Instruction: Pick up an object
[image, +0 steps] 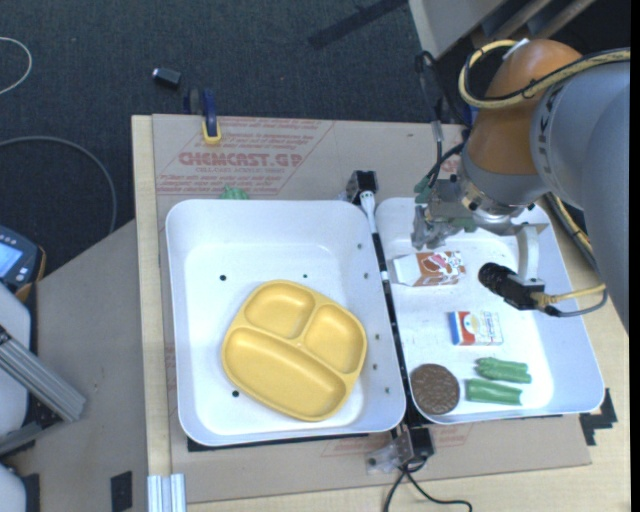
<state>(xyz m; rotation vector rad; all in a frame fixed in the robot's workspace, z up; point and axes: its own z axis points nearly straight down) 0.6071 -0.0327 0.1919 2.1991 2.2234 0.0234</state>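
Yellow 3-compartment tray in white left bin. In white right bin: red-and-white packet, red, white and blue small box, brown speckled round disc, 2 green pods. Grey arm, orange band. Tan cardboard, red print.

light: pretty bright and even, looks like it's from overhead | glare: white bins a bit washed out, soft sheen on the yellow tray | shadows: faint, short | focus: mostly sharp, arm at right edge kinda soft | floor: dark, grainy
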